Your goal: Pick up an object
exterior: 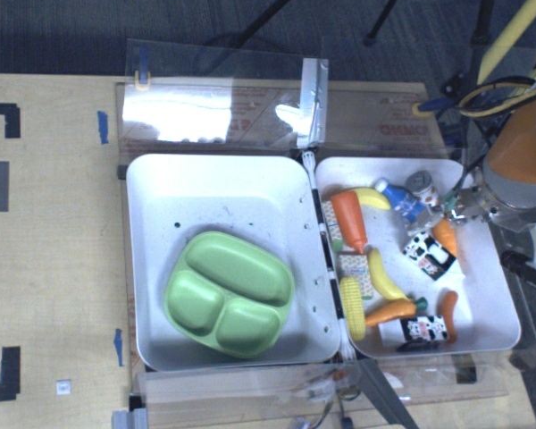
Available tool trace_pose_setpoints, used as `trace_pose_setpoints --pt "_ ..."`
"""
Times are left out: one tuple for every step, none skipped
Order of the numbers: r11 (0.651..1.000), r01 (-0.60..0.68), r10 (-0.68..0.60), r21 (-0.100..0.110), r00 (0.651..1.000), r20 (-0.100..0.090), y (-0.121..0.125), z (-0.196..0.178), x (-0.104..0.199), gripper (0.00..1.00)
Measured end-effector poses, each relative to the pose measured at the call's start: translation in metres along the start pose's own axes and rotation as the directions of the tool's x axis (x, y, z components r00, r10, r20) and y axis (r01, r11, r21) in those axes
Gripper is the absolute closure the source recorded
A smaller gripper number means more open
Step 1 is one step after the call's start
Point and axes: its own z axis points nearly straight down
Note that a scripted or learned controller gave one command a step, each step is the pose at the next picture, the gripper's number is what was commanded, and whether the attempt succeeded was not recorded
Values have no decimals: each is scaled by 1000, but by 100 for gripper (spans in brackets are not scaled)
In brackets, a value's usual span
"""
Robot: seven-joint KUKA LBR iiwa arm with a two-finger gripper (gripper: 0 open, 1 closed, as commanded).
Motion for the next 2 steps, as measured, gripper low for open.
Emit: trace_pose_setpoints --pt "1000 -2 2 -7 1000 15 1 -12 -5 100" --pt "994 -102 102 41 995 6 -51 -115 68 100"
